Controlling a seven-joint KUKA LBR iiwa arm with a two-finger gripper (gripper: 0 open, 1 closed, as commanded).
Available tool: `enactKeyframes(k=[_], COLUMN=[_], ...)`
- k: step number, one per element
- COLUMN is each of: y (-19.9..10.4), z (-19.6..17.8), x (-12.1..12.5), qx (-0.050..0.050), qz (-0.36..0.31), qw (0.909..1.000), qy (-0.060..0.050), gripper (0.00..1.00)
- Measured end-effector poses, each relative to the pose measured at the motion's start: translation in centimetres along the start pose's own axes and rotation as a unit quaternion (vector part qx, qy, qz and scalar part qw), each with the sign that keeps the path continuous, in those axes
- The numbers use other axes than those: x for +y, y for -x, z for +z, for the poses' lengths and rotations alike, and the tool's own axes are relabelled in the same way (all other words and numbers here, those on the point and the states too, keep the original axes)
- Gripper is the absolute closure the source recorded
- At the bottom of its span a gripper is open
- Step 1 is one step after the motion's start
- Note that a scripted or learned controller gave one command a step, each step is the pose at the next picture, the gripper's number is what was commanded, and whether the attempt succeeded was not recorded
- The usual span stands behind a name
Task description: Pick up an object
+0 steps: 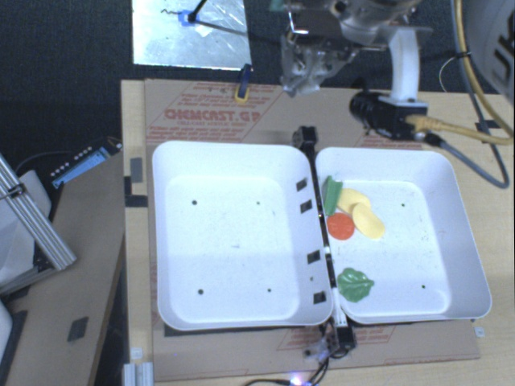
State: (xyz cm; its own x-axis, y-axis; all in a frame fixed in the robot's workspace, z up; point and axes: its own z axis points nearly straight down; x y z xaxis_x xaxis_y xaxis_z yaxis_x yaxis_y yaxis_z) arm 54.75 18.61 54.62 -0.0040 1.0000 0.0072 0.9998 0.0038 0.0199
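Yellow piece (364, 214) in right bin (434, 296) looks light, stiff, smooth (probably plastic); grip across narrow middle. Gripper (299, 77) high at far side, jaws' state unclear.

Two white bins (225, 215); two yellow pieces (364, 214); two green pieces (354, 284); one red disc (341, 227).

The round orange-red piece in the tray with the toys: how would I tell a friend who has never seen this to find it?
Look at the right-hand white bin, along its left wall beside the divider. A small cluster lies there: the orange-red disc sits just below a green strip and touches a yellow piece. It is the only round, flat, red-orange thing; the crinkly green leaf lies apart, lower down.
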Motion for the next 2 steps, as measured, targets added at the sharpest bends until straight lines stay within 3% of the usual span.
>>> enactKeyframes(k=[1, 2], y=[-5.0, -4.5], z=[16.6, 5.7], x=[-2.0, -6.4], qx=[-0.006, 0.000], qz=[-0.002, -0.001], qw=[0.9998, 1.0000], qy=[-0.017, -0.005], gripper=[1.00, 1.00])
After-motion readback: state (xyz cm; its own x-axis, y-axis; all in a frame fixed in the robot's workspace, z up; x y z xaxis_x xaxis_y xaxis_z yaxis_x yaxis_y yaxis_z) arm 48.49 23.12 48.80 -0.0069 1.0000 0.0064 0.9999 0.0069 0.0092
